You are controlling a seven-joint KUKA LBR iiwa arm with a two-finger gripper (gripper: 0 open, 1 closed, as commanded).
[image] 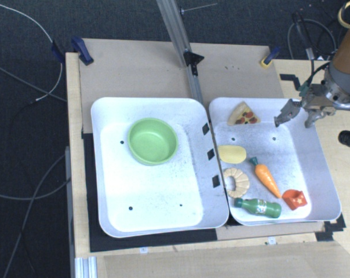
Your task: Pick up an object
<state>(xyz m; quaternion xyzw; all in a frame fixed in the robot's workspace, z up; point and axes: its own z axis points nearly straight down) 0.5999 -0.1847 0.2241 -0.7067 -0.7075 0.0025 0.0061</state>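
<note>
Gripper (298,115) hovers over the right bin's (314,155) far rim, jaws apart, holding nothing; pizza slice (243,114) nearest. Descending here risks striking the rim; the flat slice may slip.

The arm comes in from the right edge, grey wrist bent down and leaning leftward, cables looped along it. Its hand (298,114) hangs low at the end, two dark fingers (283,114) splayed apart, one angled out left, the other pointing down on the right. Nothing sits between them; the hand is spread and carrying nothing.
</note>
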